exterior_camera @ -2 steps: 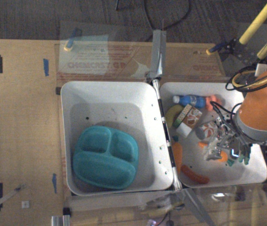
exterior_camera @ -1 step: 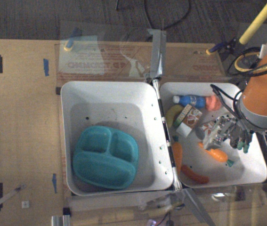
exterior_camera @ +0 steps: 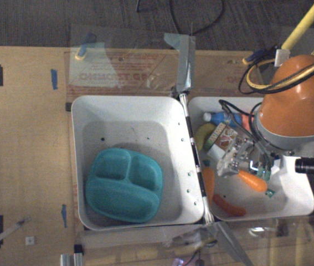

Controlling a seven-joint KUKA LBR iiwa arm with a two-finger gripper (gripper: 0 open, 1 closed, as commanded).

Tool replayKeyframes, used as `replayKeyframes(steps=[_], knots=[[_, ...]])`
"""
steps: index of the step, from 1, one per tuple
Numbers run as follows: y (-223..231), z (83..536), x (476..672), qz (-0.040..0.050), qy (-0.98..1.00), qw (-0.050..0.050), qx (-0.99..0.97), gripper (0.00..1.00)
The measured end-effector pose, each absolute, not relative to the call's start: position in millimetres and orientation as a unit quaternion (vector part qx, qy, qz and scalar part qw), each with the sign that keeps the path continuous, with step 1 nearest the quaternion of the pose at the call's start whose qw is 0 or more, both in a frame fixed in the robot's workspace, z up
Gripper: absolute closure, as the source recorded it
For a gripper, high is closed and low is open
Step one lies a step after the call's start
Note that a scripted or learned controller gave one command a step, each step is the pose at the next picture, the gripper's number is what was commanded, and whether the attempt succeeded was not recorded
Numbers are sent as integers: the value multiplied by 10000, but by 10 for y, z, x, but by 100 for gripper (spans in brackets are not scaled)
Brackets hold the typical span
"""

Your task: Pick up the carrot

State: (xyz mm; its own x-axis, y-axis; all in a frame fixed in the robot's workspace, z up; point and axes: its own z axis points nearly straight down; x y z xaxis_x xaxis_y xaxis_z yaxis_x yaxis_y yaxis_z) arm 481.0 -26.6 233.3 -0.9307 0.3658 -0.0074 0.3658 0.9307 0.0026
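The carrot (exterior_camera: 253,180) is a short, smooth orange taper lying in the right bin (exterior_camera: 300,204), tilted so that its thicker end points up-left toward the gripper (exterior_camera: 231,160) and its thin end down-right; it looks like moulded plastic with a faint sheen. The gripper, a cluttered metal and grey assembly with small wires and a green-lit patch beside it, hangs over the middle of that bin with its tip just at the carrot's thick end; whether the jaws are spread or pressed together cannot be told, and the carrot is not clearly between them. Above it the arm (exterior_camera: 292,101) shows as a large glossy orange dome over a grey ring, with yellow and black cables looping off its far side. Near the carrot, toward the near edge of the bin, lies a red sausage-shaped piece (exterior_camera: 230,206), also smooth and rounded, and a second orange strip (exterior_camera: 207,180) lies along the bin's left wall. Farther back are a yellow-green rounded thing (exterior_camera: 204,135), a printed carton (exterior_camera: 219,137) and a blue-and-white bottle (exterior_camera: 217,117) lying on its side. The left bin (exterior_camera: 90,115), a shallow white tub with rounded corners and matte walls, holds a teal tray (exterior_camera: 124,185) with three compartments. Both bins sit on a tan wooden bench (exterior_camera: 24,165) marked with blue tape and black squares.
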Motion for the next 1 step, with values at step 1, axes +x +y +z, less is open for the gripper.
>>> replayKeyframes(steps=[1], knots=[[-993,2169,4803,1,9984,19,-567,100]])
